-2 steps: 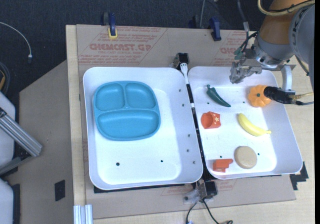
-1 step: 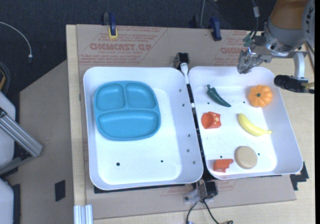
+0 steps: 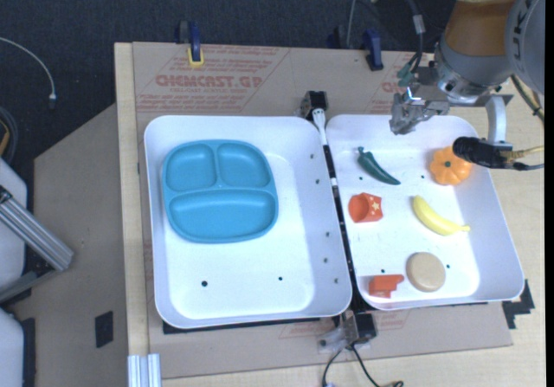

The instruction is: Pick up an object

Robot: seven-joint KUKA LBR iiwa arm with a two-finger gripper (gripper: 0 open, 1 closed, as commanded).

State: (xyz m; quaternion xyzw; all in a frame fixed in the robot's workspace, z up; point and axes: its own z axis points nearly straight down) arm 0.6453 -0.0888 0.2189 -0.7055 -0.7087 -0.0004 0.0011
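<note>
I'm looking down on both bins now. The left bin [image 3: 164,203] holds a blue divided plate [image 3: 221,190], lying flat toward its far left part. The right bin [image 3: 493,238] has the loose pieces.

The arm [image 3: 493,22] comes in from the far right, and I see the gripper [image 3: 404,121] hanging over the far edge of the right bin, near its far left corner. It has nothing in it, and from this angle I cannot tell how its jaws stand; they blur into one dark grey tip.

Candidates to pick, all in the right bin: a green pepper [image 3: 377,166] lies just near of the gripper, slanting, apart from it. To the right, an orange pumpkin [image 3: 450,167] sits by the bin's right side, close to a black part of the arm's fittings [image 3: 476,151]. Toward the middle, a red piece [image 3: 366,207] sits near the left wall, and a yellow banana [image 3: 437,216] lies to its right, well apart. At the near end, a round tan biscuit [image 3: 426,272] rests beside a small orange-red block [image 3: 385,284].
</note>
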